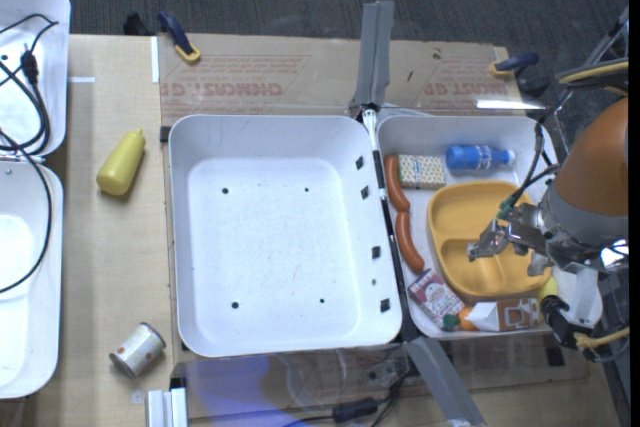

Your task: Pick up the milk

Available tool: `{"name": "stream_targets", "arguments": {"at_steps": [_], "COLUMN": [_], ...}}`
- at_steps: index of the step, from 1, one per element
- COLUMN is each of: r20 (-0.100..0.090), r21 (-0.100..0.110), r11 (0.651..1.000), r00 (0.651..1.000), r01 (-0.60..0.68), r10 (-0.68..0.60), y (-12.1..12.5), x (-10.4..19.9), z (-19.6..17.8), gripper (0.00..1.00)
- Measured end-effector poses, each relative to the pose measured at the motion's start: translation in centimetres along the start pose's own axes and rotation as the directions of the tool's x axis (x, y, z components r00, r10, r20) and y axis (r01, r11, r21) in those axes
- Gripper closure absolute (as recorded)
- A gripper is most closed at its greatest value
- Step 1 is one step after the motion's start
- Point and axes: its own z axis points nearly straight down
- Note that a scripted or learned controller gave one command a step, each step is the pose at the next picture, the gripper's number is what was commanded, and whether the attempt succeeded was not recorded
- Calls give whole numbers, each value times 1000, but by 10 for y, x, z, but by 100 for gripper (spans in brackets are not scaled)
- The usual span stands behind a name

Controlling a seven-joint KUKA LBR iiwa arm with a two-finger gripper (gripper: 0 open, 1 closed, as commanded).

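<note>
The gripper hangs over the yellow bowl in the right bin; fingers look slightly parted with nothing between them. The milk carton lies flat at the bin's near edge, just beyond the bowl's near rim, partly hidden under the wrist.

Risks, as judged:
- Carton sits tight against the bowl and the bin wall; fingers coming straight down could strike the bowl rim or wall instead of straddling it.
- Lying flat, it offers a broad face; a narrow opening may slide off.
- A small red packet and an orange bit lie just beside it, and either could be pinched by mistake.

Room: right bin crowded, with two sausages along the left wall, a blue bottle and a cracker box at the far end. Left bin offers open floor.
</note>
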Motion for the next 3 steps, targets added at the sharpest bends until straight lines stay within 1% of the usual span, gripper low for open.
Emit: {"name": "stream_targets", "arguments": {"at_steps": [1, 2, 3], "r20": [0, 0, 1], "r21": [0, 2, 4], "r11": [1000, 979, 979], "r00": [1000, 979, 979], "r01": [-1, -203, -202], "r10": [1, 203, 202], "y": [0, -11, -10], "x": [0, 31, 30], "z": [0, 6, -2], "gripper": [0, 0, 100]}}
